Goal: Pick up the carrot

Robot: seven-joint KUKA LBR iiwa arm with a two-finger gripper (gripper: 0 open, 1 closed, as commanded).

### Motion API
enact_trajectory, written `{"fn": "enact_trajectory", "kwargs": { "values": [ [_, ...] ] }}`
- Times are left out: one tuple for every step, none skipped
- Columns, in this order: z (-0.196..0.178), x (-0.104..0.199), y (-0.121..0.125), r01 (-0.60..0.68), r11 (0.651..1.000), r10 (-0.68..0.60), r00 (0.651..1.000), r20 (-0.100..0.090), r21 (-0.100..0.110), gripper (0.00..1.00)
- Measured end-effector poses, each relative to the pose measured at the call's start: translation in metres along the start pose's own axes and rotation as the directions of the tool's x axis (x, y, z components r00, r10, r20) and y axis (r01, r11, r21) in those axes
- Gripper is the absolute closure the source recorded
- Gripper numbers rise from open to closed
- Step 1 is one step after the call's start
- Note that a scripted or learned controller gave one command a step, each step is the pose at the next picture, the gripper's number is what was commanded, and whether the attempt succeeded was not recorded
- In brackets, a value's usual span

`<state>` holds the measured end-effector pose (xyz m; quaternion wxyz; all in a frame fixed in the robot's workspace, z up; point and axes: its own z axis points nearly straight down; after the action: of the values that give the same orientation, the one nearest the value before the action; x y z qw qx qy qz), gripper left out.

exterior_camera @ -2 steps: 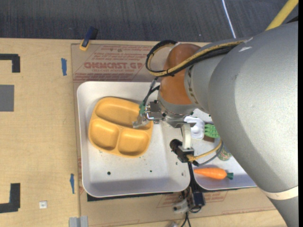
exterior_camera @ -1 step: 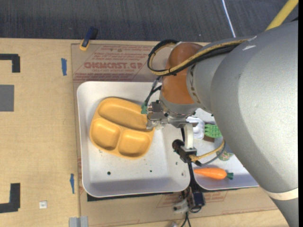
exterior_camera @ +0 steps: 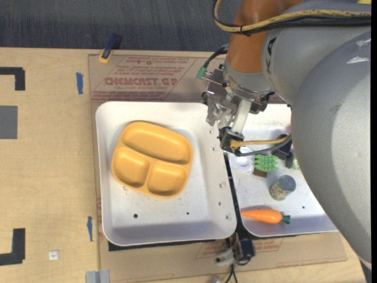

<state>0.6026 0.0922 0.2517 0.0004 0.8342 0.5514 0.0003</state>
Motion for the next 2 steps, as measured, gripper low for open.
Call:
{"fn": "enact_trajectory", "kwargs": {
  "values": [
    [0.079,-0.01,-0.066,-0.128,0.992,0.128,0.992,0.002,0.005,1.0],
    [0.011,-0.022,-0.122,-0.266,0.964,0.266,0.964,0.001,0.003,1.0]
  ]
}}
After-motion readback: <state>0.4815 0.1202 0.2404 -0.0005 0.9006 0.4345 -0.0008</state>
